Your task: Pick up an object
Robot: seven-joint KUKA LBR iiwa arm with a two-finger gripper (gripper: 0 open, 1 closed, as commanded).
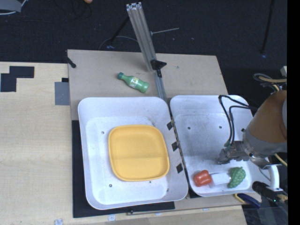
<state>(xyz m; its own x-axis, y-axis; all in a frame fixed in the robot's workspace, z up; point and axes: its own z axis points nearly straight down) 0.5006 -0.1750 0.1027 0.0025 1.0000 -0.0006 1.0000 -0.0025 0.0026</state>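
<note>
Table (197, 71) surface carries two white bins side by side; its far edge holds a slanted aluminium rail (144, 34) and a green bottle (133, 82) lying on its side, well apart from the bins. Left bin (91, 125) holds a yellow plate (138, 152), flat and central, with bare floor on all sides. Right bin (201, 121) has open floor across its far and middle parts; black clips sit on the wall shared by the bins. Arm (269, 123) enters from the right, its orange band cut off at the frame edge, and covers the right bin's right wall. Black cables (229, 114) loop above the wrist. Hand (228, 156) is low over the right bin's near right corner; its state cannot be made out, as the fingers are dark and small. Just beside it, against the near wall, lie a green broccoli-like piece (237, 176), a white item (219, 178) of unclear shape, and a red pepper-like piece (202, 177), in a row and close together.
</note>
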